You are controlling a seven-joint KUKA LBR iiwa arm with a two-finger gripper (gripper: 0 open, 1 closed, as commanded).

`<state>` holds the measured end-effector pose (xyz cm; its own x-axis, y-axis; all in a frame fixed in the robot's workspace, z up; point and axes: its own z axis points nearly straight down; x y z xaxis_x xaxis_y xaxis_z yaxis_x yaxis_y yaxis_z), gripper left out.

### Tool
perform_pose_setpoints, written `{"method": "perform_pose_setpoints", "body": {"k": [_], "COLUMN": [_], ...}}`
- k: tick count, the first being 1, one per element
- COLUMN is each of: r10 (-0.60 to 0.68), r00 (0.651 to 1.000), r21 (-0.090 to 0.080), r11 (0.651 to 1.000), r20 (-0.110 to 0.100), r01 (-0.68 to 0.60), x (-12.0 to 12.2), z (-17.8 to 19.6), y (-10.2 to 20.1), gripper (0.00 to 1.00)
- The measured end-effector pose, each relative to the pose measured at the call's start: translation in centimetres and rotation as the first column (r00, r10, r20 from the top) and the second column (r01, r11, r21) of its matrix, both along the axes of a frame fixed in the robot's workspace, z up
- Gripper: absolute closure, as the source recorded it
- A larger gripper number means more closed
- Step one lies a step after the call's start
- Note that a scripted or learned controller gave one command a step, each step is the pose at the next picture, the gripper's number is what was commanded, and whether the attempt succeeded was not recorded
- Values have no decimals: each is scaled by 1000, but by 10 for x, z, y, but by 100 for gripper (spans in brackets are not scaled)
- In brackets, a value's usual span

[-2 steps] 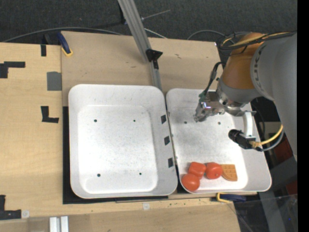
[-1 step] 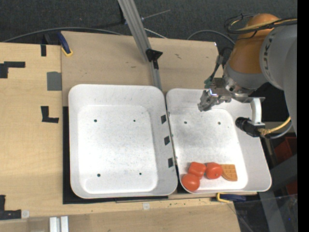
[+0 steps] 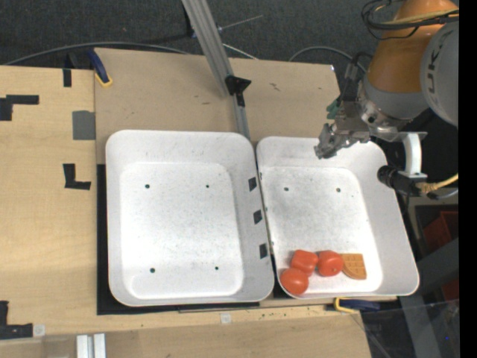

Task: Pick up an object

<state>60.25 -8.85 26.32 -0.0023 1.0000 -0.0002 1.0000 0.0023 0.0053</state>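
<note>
While the arm (image 3: 406, 58) hangs over the far right corner of the right bin (image 3: 391, 222), the pick has, by my reading, not yet begun in earnest. The pincer (image 3: 326, 149) sits above the bin's far rim, dark and small against the white, and I cannot tell whether it is spread or pressed together; nothing is visibly caught in it.

Candidates for the task lie at the opposite, near end of that same bin. Three red-orange pieces (image 3: 307, 268) are clustered together, touching or nearly so, with one resting down by the rounded near-left corner. Just beside them on the right lies a flat tan-orange waffle-like piece (image 3: 355, 265), touching or all but touching the nearest red one. These things are well apart from the pincer, with a bare stretch of the bin floor between.

The left bin (image 3: 119, 200) sits alongside on the wooden surface (image 3: 160, 88), and a slanted metal rod (image 3: 212, 39) runs down toward the seam between the bins.

So, as I judge it, every step is left: travelling to the near end, descending over one piece, closing, and lifting. Tight clustering may make a clean single grasp awkward, and the corner wall could crowd the approach.
</note>
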Motion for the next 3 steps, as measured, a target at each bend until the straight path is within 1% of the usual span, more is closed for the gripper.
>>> {"method": "perform_pose_setpoints", "body": {"k": [1,3], "r10": [4,5], "r00": [1000,1000], "r21": [2,1], "r11": [1000,1000], "r20": [-7,-9], "r01": [-4,-5], "x": [-17,-48], "z": [4,2], "y": [54,162], "gripper": [100,100]}}
